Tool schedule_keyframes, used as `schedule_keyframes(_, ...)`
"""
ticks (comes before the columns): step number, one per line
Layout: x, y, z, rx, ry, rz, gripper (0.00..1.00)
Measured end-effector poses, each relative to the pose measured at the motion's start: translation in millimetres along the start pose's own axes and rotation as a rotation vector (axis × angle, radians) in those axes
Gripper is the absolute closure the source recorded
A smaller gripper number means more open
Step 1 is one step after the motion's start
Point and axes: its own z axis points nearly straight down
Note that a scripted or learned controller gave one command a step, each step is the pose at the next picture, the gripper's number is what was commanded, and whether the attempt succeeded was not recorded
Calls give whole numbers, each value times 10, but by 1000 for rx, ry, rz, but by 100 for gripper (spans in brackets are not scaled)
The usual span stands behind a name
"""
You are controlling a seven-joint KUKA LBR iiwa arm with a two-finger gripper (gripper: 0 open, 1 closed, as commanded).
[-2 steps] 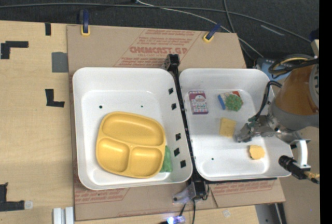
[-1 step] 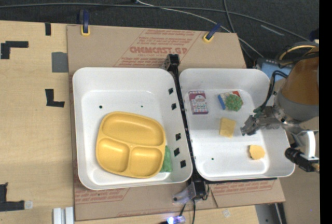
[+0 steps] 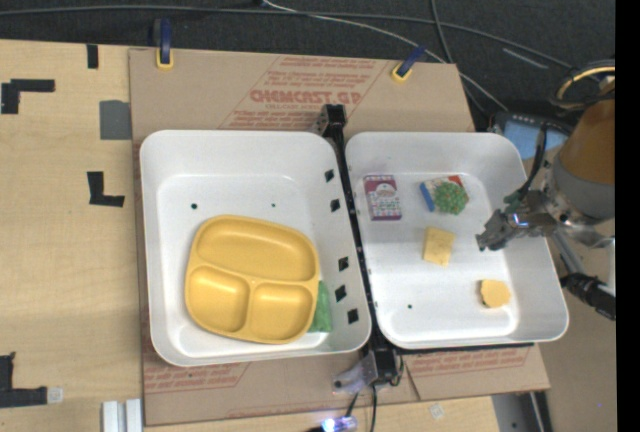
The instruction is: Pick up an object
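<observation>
Cardboard covers the desk where we watch the pincer, grip state unclear, risk snagging the right bin wall near the yellow block.

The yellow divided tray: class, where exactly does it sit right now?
In the camera view, the yellow divided tray lies in the left white bin, toward its front, with a green item tucked at its right edge beside the divider between the bins.

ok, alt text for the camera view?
The arm's hand hovers at the right bin's right edge, above two yellow blocks, a small pink carton and a green toy. The left bin holds a yellow tray.
</observation>
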Motion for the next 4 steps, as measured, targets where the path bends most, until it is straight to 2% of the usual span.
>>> schedule_keyframes(1,-102,30,-549,-4,-2,0,100)
schedule_keyframes(3,927,99,-404,2,0,-4,100)
schedule_keyframes(4,1448,286,-466,1,1,-5,100)
